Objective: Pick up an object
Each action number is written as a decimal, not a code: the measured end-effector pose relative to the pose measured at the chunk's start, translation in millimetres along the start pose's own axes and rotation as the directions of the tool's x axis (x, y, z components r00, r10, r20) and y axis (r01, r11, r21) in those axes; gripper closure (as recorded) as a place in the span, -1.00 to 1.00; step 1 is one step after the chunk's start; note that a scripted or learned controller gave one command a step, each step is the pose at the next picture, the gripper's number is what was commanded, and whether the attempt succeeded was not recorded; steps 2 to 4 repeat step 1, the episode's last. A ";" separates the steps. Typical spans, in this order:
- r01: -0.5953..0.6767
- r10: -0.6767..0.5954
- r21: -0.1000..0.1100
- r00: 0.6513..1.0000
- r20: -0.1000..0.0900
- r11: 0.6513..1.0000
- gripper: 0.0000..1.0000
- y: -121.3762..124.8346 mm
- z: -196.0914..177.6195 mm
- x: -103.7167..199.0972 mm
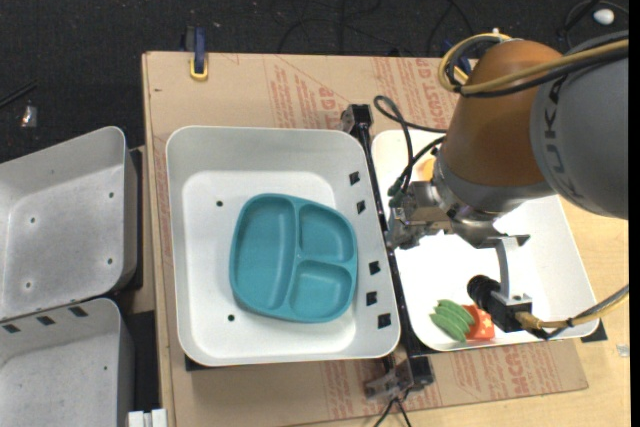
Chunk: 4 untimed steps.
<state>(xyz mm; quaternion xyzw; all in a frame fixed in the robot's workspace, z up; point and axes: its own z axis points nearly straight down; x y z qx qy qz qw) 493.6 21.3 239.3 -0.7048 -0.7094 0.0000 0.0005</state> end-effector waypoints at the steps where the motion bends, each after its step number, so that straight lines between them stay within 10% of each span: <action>1: 0.001 -0.001 0.003 1.000 0.000 1.000 1.00 -5.4 12.7 57.9; 4: 0.001 -0.001 0.003 1.000 0.000 1.000 1.00 -5.4 12.7 57.9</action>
